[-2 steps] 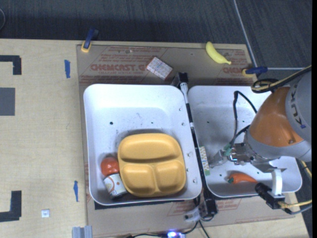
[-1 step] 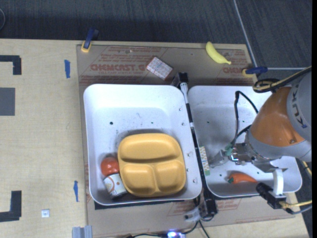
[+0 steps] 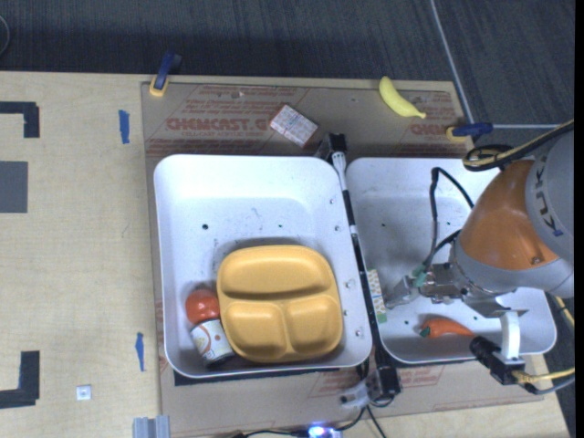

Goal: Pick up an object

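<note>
The left bin [image 3: 173,245], well off to the left of the claw [image 3: 408,290], is the fuller of the two. A big yellow divided tray [image 3: 276,301] takes up its near half, lying flat with its three compartments facing up. Tucked against the tray's left edge are a red-orange rounded thing [image 3: 202,306] and, just in front of it, a small white can with orange marks [image 3: 210,339]; the tray covers part of both, so their full shapes are hard to make out.

The right bin [image 3: 401,190] holds the arm [image 3: 511,231], whose orange band and grey body hide most of the bin's right side. The claw sits low over the bin's left part, close to the wall between the bins. It is small and muddled with cables here, and I cannot tell how it stands. Just in front of it and a little to its right, on the bin floor, lies an orange carrot [image 3: 447,328] with a green end pointing left, apart from the claw.

Behind the bins, far beyond the claw, a yellow banana [image 3: 400,99] and a small patterned packet [image 3: 293,125] rest on the cardboard sheet [image 3: 219,121]
</note>
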### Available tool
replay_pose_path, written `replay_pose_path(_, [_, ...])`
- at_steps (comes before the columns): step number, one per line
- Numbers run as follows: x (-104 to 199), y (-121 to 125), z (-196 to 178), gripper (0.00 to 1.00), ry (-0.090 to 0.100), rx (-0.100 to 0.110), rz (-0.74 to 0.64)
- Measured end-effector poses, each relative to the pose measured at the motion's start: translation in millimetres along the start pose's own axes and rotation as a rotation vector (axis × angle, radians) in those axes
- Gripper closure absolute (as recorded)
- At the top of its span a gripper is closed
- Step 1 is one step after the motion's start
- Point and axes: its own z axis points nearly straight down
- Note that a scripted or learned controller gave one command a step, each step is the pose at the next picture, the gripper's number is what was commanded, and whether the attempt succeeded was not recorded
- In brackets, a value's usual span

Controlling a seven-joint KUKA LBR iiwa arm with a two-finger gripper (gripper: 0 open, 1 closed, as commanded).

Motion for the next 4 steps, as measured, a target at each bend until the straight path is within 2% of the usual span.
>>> replay_pose_path(2, [-6.7,-0.2,-0.2,0.00,0.001,0.000,-0.001])
replay_pose_path(4, [-1.0,0.3,0.1,0.00,0.000,0.001,0.000])
